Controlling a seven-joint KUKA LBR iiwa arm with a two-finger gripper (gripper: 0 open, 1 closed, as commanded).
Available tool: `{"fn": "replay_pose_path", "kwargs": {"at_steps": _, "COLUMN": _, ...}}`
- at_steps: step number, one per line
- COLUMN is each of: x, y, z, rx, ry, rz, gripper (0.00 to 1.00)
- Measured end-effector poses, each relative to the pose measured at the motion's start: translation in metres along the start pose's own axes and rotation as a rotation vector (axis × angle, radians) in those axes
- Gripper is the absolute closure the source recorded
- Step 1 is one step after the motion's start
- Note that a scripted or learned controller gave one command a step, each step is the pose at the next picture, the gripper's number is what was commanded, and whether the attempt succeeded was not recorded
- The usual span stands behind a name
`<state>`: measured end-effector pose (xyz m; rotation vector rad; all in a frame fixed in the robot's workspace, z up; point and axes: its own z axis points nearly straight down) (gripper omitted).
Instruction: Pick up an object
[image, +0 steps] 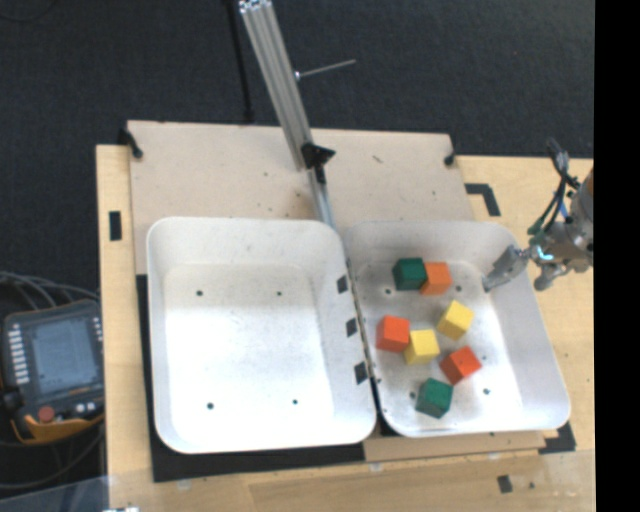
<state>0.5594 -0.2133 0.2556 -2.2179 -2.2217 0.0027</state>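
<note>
Seven coloured blocks (430, 318) are seen loose in the right bin (520, 400), unlifted, while the gripper (522, 266) is poised over its right rim, its state indiscernible

1. Left bin (180, 250), white and shallow, left of frame centre, speckled with dark marks.
2. Right bin (525, 385), touching the left one along a clipped seam.
3. Bench (115, 300), pale wood, under both bins.
4. Beige board (220, 170) on the bench, behind the bins.
5. Metal pole (280, 80), slanting from top centre down to the seam between the bins.
6. Pendant (55, 365) with a grey screen, far left, lower half, cables beside it.
7. Dark carpet (100, 60) across the top of the frame.
</note>
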Motion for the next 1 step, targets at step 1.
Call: {"fn": "replay_pose_path", "kwargs": {"at_steps": 1, "x": 0.0001, "y": 0.0009, "z": -0.0028, "rx": -0.005, "ry": -0.002, "rz": -0.001, "gripper": 0.00}}
